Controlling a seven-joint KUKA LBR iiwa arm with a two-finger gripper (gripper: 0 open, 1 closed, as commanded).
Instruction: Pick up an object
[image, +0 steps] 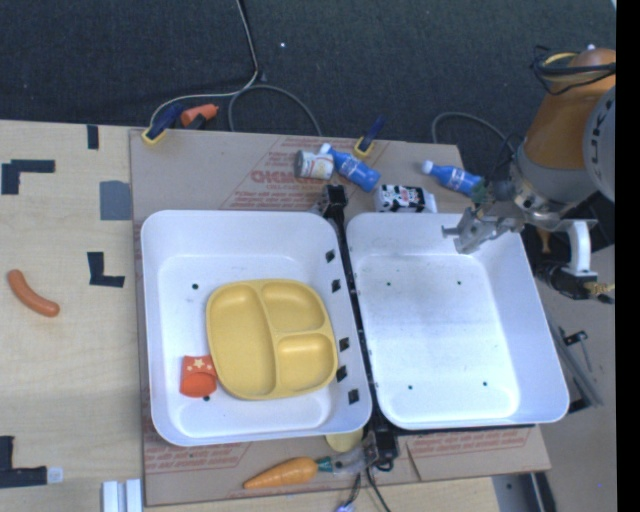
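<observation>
Two shallow white bins sit side by side on a bench (60, 400) covered with brown cardboard, seen from above at a slant. The left white bin (165, 260) holds a yellow plastic plate with three compartments (270, 337), and a small orange-red cup with a star (198, 375) lies just beside the plate's left edge. The grey arm with an orange band (565, 130) reaches in from the right, and its pincer (470, 232) hangs over the far right corner of the right white bin (450, 340). Nothing is seen between its fingers, and whether they stand wide or narrow cannot be told. Beyond the bins, on the cardboard, lie a blue and white bottle (340, 165) and another small blue bottle (452, 178). An orange toy carrot (283, 473) lies in front of the bins, and an orange sausage shape (32, 293) lies far left.
</observation>
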